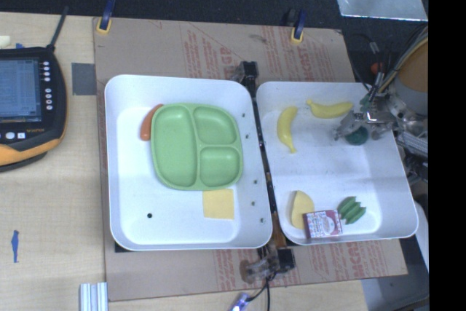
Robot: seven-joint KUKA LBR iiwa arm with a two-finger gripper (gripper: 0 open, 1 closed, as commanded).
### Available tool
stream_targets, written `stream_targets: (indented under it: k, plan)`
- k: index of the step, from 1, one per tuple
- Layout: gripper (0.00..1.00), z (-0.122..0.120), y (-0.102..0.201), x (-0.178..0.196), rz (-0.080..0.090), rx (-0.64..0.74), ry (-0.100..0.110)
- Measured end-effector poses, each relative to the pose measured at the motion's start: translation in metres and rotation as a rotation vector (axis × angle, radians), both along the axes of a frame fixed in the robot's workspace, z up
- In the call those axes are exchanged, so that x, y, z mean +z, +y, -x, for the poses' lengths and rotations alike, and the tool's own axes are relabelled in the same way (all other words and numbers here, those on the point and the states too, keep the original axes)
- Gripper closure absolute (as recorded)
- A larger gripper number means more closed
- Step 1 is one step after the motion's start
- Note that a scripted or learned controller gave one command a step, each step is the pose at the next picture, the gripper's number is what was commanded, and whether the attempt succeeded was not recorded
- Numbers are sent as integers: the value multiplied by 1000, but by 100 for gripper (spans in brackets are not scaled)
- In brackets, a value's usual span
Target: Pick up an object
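Note:
In the right bin [331, 171] lie two yellow bananas, one upright near the left wall [287, 129] and one along the far wall [329, 109]. Near the front are a pale yellow wedge [301, 206], a maroon box [322, 223] and a green pea pod [352, 210]. My gripper [357, 132] hangs at the bin's far right corner, just right of the far banana, over a small dark teal thing. Whether anything sits between its fingers is hidden.
The left bin [127, 207] holds a green divided plate [196, 146], a yellow square slice [218, 204] and an orange-red piece [148, 123] tucked behind the plate. A teach pendant [25, 102] lies on the bench at the left.

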State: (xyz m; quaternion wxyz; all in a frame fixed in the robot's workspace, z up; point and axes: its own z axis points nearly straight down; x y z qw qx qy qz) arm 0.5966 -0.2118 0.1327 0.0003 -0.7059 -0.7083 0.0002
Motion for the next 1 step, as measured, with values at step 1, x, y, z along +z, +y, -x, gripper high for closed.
stream_targets:
  k: [1]
  plan:
    - [0, -60, 0, 38, 0, 0, 0]
